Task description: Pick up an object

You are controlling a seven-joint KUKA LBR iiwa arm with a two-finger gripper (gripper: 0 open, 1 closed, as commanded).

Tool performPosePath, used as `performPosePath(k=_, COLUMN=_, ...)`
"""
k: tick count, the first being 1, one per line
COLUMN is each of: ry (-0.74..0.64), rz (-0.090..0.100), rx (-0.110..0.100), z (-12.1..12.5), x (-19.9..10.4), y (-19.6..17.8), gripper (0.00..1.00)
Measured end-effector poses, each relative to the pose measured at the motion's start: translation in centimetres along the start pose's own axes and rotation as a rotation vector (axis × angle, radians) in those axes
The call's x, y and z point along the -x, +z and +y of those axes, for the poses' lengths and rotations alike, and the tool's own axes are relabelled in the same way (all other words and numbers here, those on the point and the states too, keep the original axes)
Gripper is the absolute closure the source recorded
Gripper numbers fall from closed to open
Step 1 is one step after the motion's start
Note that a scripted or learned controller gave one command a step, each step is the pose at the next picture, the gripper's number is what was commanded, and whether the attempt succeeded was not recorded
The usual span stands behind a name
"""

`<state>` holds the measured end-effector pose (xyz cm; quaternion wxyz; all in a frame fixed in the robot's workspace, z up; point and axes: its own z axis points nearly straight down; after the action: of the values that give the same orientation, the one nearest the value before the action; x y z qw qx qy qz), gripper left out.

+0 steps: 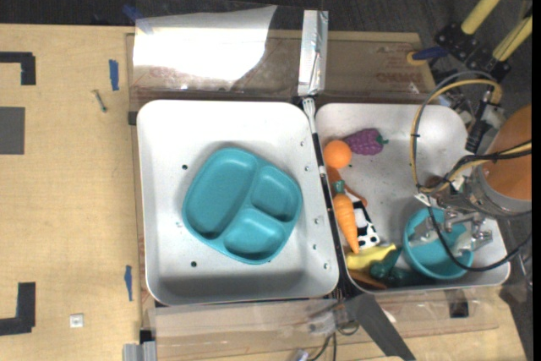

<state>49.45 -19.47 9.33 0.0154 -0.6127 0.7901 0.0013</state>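
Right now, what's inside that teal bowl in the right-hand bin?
The gripper reaches down over the teal bowl, and its metal parts and cables cover most of the bowl's inside. The visible part looks bare teal; anything beneath the gripper is hidden.

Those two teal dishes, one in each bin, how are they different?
The divided plate is wide, shallow and split into three compartments; the bowl is smaller, round and undivided. The plate lies alone in the left bin; the bowl sits under the gripper among toys in the right bin. Both are teal.

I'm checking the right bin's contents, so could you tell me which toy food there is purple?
The grape bunch at the bin's far end, beside the round orange. The carrot is orange too.
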Motion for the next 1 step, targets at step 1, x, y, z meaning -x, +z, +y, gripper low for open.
performPosePath(k=1, ry=-0.369, rz=-0.010, rx=0.016, z=0.49, x=-0.03, y=-0.01, gripper=0.00)
